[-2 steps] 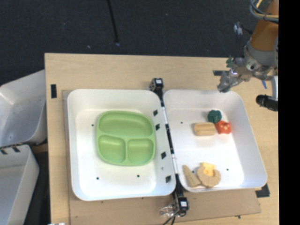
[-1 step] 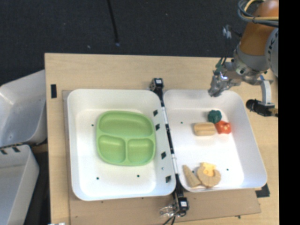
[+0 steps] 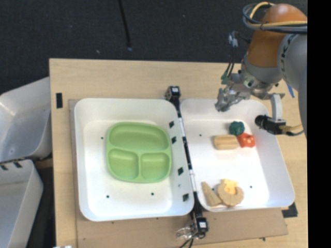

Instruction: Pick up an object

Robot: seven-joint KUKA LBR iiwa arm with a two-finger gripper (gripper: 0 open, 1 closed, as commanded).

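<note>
- A grey KUKA arm [image 3: 269,40] with an orange band above its wrist reaches in from the right of the camera view over a pale wooden bench [image 3: 129,71] bearing two shallow white bins.
- Its gripper [image 3: 223,105] hangs over the far edge of the right bin [image 3: 258,185], near that bin's back left corner; nothing is seen between the fingers, and whether they stand wide or narrow cannot be told from this slant.
- Nearer the camera from the gripper, and apart from it, three small objects sit together in the right bin: a dark green piece [image 3: 237,127], a red piece [image 3: 246,140] touching or just beside it, and a tan block [image 3: 225,142] lying flat to their left.
- At the near edge of the same bin rests a cluster of tan and yellow pieces [image 3: 223,192], well apart from the other three.
- The left bin [image 3: 88,190] holds a light green divided plate [image 3: 138,151], lying flat with three compartments.
- A row of black clips [image 3: 182,154] runs along the seam where the two bins meet.
</note>
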